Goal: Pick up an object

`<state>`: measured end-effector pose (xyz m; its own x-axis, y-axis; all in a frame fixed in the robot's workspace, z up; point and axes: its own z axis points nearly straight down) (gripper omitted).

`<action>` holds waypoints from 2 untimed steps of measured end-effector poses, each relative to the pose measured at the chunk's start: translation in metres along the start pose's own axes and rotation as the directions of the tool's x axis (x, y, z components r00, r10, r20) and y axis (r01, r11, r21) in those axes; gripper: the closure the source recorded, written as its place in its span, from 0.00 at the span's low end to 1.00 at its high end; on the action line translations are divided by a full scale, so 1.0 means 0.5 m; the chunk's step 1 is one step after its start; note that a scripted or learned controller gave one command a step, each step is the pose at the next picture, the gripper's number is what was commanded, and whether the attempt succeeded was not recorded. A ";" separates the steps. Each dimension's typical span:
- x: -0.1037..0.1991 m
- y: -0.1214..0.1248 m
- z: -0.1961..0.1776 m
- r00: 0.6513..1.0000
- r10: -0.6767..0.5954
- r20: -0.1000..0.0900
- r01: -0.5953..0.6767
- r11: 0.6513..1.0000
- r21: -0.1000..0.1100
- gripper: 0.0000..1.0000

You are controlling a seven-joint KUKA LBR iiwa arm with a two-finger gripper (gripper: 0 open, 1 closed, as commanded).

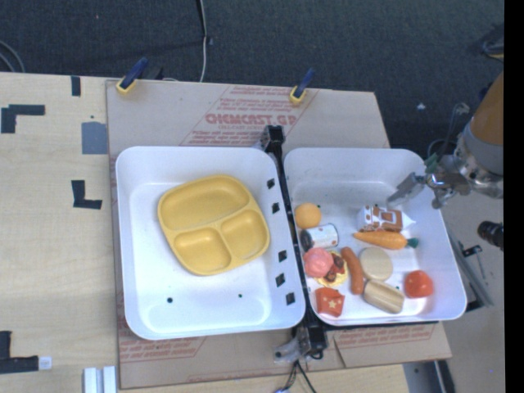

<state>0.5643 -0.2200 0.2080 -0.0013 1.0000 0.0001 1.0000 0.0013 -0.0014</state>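
The right bin (360,166) holds several toy foods: an orange ball (307,215), a small white can (321,237), a pink round piece (318,262), a red sausage (354,270), a carrot (381,239), a small printed carton (382,217), a cream disc (377,264), a tan roll (383,296), a red tomato (418,283) and a red piece (329,301). My gripper (419,193) hovers over the bin's right rim, just up and to the right of the carton. Its fingers are spread open with nothing between them.
The left bin (139,301) contains a yellow divided plate (214,223). A black divider (280,211) joins the two bins. Both rest on a cardboard sheet (229,117) held by two clamps at its far edge. A cable (201,31) runs behind.
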 end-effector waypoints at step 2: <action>0.100 -0.050 0.223 1.000 -0.001 -0.004 0.001 1.000 -0.004 1.00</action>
<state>0.5392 -0.1699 0.0968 -0.0023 1.0000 0.0040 1.0000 0.0023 0.0025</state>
